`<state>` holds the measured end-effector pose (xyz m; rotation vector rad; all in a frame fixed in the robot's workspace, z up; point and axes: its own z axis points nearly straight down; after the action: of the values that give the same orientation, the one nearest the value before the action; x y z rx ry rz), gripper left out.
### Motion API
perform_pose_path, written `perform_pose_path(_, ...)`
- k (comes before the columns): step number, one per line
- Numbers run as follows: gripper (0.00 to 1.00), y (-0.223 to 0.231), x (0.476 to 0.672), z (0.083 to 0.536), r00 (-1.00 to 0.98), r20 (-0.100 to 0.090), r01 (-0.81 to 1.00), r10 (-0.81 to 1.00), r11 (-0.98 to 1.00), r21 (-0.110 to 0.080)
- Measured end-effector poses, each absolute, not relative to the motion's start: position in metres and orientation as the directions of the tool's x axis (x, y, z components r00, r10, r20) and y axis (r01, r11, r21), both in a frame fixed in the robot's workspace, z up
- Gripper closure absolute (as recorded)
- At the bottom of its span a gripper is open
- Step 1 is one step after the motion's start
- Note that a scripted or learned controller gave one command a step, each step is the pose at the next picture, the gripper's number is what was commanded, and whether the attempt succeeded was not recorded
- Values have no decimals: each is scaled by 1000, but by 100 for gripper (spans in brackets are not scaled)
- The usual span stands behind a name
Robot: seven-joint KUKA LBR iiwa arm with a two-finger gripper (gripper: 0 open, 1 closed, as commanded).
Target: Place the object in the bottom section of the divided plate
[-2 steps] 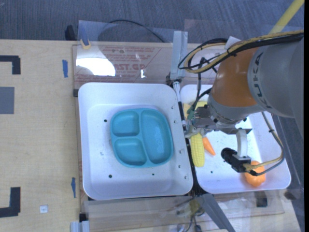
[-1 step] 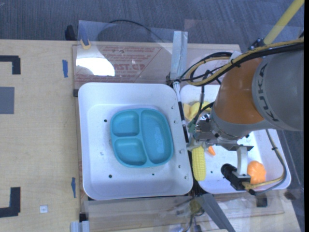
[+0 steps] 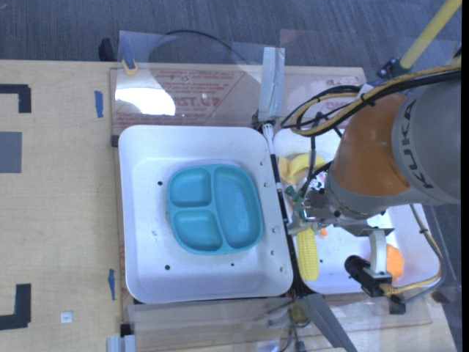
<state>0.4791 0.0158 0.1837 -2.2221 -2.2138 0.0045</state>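
Observation:
A blue divided plate [image 3: 215, 208] lies in the middle of the left white bin [image 3: 139, 160]; it has two small sections on the left and one long section on the right, all bare. My gripper [image 3: 308, 218] hangs low over the left side of the right bin [image 3: 421, 229], mostly hidden under the grey and orange wrist. A yellow corn cob [image 3: 308, 255] lies just below the gripper along the bin's left wall, its upper end close to the gripper. A yellow banana-like piece [image 3: 296, 167] lies just above the gripper.
An orange object [image 3: 395, 261] rests near the right bin's lower right, partly behind the wrist bracket. Black and yellow cables loop over the upper right bin. A clear panel stands behind the left bin.

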Motion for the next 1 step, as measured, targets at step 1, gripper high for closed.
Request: perform_pose_path(1, 100, 133, 480, 274, -102, 4, 995, 995, 102, 4)
